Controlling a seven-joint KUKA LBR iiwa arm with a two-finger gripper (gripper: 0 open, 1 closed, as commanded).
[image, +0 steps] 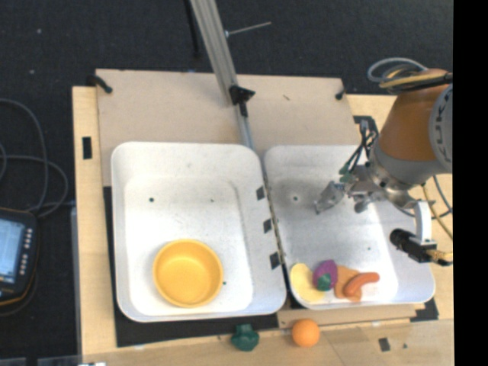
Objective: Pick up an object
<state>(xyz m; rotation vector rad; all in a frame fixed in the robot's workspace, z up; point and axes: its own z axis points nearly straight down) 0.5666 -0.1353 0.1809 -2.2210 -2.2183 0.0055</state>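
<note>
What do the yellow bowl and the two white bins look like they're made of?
The yellow bowl looks like smooth moulded plastic: even colour, soft sheen. The left bin and right bin look like thin matte white plastic with rounded corners, though the view leaves that uncertain.

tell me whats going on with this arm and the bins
A grey and orange robot arm reaches in over the right bin, its pincer hanging above the bin's bare middle with nothing visibly in it. A small pile of toy food lies at that bin's near edge. The left bin holds a yellow bowl. An orange ball and a green object sit outside on the bench.
</note>
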